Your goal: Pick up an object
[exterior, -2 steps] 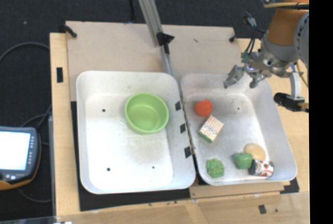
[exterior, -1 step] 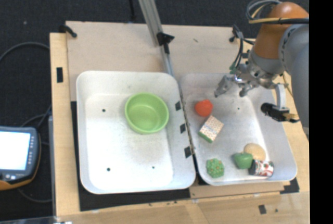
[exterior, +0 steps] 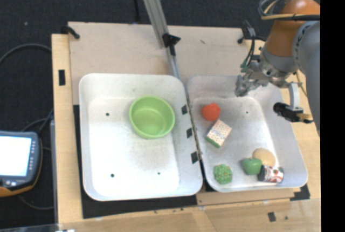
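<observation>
The gripper (exterior: pixel 245 85) hung over the far edge of the right bin (exterior: pixel 280 136), near its far left corner, and from this slant it was a grey metal knot; whether it was clenched or released could not be told, and nothing showed caught in it. Above it rose the arm (exterior: pixel 285 36), smooth grey casing with an orange band. Every pickable piece lay well clear of it. Nearest was the red ball (exterior: pixel 211 111), round and matte, close to the bin's left wall. Just beside it, toward the near edge, sat the small box (exterior: pixel 219 133), a tilted block with a white speckled top and a green-yellow side. Down by the near edge lay the green knobbly lump (exterior: pixel 222 173), rough and bumpy. To its right was the smooth green piece (exterior: pixel 250 165), glossy and rounded, touching the pale tan round piece (exterior: pixel 263 156) behind it. Tucked into the near right corner lay the little can (exterior: pixel 271 174), on its side, with a dark end and a red-and-white wrap. Over in the left bin (exterior: pixel 102 171), the green bowl (exterior: pixel 152 116) stood upright toward the far right part, plain lime plastic, round with a thick rim. Both bins were shallow white trays with rounded corners and a faintly speckled floor, side by side on the pale wooden worktop (exterior: pixel 113 45).
</observation>
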You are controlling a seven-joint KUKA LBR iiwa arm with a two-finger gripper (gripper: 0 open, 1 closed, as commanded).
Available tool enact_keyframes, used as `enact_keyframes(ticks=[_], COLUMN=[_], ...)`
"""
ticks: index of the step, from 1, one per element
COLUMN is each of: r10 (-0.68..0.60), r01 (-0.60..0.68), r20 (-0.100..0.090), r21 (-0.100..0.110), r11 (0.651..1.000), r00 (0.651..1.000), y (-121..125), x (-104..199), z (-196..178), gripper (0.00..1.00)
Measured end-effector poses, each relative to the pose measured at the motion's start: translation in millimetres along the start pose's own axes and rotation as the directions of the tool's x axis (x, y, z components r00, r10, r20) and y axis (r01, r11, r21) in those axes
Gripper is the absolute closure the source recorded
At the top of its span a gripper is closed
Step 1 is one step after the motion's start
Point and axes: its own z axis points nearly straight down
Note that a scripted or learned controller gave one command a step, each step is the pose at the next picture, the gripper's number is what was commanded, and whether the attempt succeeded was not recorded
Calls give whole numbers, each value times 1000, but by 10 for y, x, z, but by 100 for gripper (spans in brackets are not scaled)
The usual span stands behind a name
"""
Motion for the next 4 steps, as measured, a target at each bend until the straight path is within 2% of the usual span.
enact_keyframes(ticks=[1,2,4], r10=[1,0,-3], r01=[-1,0,3], r20=[-4,-4,-7], r21=[-3,-2,5], r11=[1000,1000,1000], r00=[1000,1000,1000], y=[68,81,-257], x=[19,2,1097], z=[-637,-1114,-1254], gripper=[100,100,100])
